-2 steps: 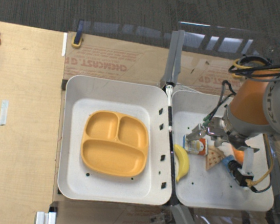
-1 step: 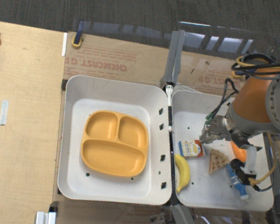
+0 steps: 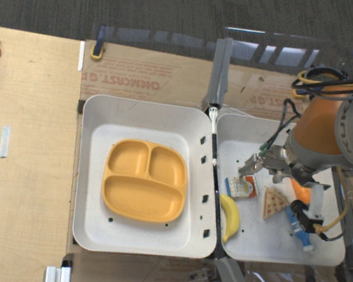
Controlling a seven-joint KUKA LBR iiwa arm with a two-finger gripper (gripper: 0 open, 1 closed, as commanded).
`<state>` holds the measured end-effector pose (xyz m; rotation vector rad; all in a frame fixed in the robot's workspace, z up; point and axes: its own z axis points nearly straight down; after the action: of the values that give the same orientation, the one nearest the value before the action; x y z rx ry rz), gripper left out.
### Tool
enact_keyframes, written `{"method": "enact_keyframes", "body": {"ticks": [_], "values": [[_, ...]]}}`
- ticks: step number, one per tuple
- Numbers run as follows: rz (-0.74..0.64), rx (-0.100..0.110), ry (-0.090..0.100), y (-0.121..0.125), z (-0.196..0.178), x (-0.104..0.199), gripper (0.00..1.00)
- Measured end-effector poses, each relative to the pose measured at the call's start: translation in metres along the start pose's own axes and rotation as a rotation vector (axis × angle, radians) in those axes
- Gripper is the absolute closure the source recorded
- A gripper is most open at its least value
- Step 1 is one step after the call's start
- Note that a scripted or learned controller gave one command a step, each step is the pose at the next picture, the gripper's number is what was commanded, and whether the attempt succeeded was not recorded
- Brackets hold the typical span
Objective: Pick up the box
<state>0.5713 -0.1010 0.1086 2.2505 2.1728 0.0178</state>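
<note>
The box (image 3: 241,188), a small white carton with red and blue print, lies near the left wall of the right bin (image 3: 266,247). My gripper (image 3: 265,170) hangs just above and to the right of it, with the orange-banded wrist behind it. Its fingers (image 3: 250,166) stand apart and nothing is between them; the left one is close over the box's upper right corner. The gripper is open and holds nothing.
The right bin also holds a banana (image 3: 230,217) below the box, a triangular toast slice (image 3: 274,204), an orange piece (image 3: 301,189) and a blue item (image 3: 300,231). An orange divided plate (image 3: 146,180) lies in the left bin (image 3: 93,177). Cables hang off the arm.
</note>
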Motion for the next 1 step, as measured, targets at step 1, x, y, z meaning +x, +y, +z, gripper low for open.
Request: {"method": "enact_keyframes", "body": {"ticks": [1], "values": [[-0.012,0.003,-0.002,-0.0087,0.0100,0.0032,0.00]]}}
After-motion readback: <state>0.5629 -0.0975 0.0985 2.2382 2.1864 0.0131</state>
